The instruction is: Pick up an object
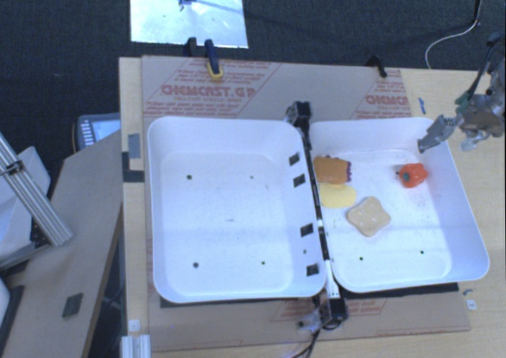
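Observation:
The right bin (462,226) holds several small items. A red-orange tomato-like piece (410,175) lies near its far right side. By the bin's left wall sits an orange-brown piece with a purple edge (332,169), and a flat yellow piece (337,196) lies just in front of it. A beige toast-like piece (368,216) rests nearer the middle. My gripper (449,143) hovers above the bin's far right corner, up and to the right of the red piece. Its fingers are spread, open, with nothing between them.
The left bin (158,190) adjoins the right one, with black clips (304,182) along the shared wall. A yellow clamp (213,64) and a shiny metal plate (188,1) lie beyond the bins. An aluminium rail (32,198) stands at the left.

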Available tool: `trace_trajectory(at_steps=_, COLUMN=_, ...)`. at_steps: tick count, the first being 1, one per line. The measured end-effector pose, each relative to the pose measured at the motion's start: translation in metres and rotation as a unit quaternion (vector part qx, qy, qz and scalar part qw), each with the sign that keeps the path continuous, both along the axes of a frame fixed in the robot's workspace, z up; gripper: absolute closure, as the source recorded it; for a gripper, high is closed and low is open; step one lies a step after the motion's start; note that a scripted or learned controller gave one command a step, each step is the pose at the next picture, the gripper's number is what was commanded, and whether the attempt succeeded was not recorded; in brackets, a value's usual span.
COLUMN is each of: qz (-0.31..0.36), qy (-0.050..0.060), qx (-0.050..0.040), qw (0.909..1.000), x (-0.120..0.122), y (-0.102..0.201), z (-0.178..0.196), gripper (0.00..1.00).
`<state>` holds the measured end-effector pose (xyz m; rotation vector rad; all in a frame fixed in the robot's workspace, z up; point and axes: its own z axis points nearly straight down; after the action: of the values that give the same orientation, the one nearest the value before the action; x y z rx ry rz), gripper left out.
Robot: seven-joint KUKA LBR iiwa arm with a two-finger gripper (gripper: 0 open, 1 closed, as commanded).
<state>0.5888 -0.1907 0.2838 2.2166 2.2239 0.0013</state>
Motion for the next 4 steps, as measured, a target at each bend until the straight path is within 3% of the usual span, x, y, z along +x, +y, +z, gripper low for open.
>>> trace_trajectory(at_steps=1, qz=0.002, qy=-0.002, qx=-0.0005, qw=1.0, x=0.001, y=0.0, z=0.011, gripper=1.0)
trace_trajectory(at_steps=2, qz=0.001, qy=-0.01, qx=-0.0037, qw=0.9999, x=0.027, y=-0.006, z=0.17, gripper=1.0)
trace_trajectory(at_steps=3, qz=0.003, qy=-0.002, qx=0.0002, qw=1.0, x=0.041, y=0.049, z=0.178, gripper=1.0)
trace_trajectory(at_steps=4, qz=0.006, qy=-0.001, qx=0.0018, qw=1.0, x=0.043, y=0.144, z=0.186, gripper=1.0)
